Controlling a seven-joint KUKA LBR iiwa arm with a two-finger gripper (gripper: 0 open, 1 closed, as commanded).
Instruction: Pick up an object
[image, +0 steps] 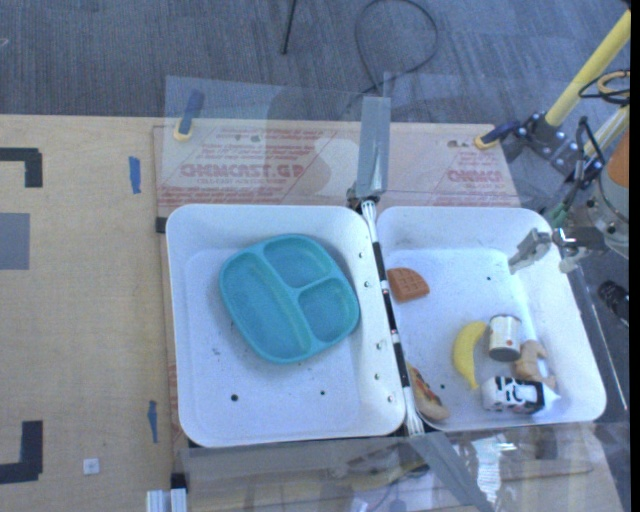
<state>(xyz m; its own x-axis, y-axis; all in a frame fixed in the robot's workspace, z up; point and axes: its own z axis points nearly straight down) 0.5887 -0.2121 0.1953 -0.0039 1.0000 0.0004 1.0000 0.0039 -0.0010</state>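
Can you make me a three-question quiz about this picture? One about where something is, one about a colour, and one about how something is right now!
1. Where is the banana?
A. In the right bin
B. On the blue plate
C. On the wooden bench

2. What colour is the divided plate in the left bin?
A. Red
B. Turquoise blue
C. Yellow

3. How is the gripper right now?
A. Gripping the banana
B. Resting on the plate
C. Above the right bin's far corner, with nothing between its fingers

Answers:
1. A, the banana lies on the floor of the right bin, next to a small cup.
2. B, the plate with three compartments is turquoise blue.
3. C, the gripper sits near the right bin's upper right edge, well apart from the toys.
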